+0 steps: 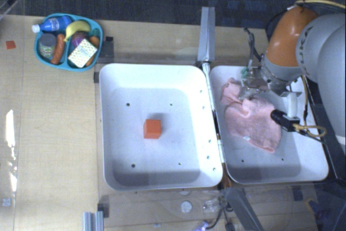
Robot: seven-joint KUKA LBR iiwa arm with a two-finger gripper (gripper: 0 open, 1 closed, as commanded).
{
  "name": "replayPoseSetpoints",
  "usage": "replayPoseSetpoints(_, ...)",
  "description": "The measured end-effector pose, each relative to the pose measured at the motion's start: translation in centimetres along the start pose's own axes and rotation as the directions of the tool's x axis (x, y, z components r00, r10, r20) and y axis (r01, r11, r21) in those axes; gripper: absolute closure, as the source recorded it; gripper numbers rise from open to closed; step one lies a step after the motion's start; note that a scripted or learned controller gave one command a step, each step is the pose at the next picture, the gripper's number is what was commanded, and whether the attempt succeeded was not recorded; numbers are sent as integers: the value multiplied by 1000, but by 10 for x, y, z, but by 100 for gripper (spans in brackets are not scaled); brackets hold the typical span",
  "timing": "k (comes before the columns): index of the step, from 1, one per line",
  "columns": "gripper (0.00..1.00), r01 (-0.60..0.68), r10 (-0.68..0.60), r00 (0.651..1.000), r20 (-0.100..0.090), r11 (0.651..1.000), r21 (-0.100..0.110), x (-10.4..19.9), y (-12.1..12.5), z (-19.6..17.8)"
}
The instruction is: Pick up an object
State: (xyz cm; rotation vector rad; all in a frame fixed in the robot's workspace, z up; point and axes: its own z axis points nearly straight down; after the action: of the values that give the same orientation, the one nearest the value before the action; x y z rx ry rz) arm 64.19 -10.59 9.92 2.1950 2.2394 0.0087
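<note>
- Here, two shallow white bins sit side by side: the left bin [113, 116] holds one small orange cube [152, 129] near its middle, and the right bin [303, 167] holds one crumpled pink cloth [254, 121].
- One grey arm with an orange band [286, 35] reaches in from the right; its gripper [253, 84] sits low over the cloth's upper edge, and whether the claw is apart or together cannot be told.
- One blue tray [39, 54] of toy food rests on the wooden bench [54, 143], well apart from the bins; its small items are hard to make out.
</note>
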Motion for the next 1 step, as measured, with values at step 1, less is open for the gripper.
replayPoseSetpoints(1,0,89,-89,996,5,996,-17,2,-35,4)
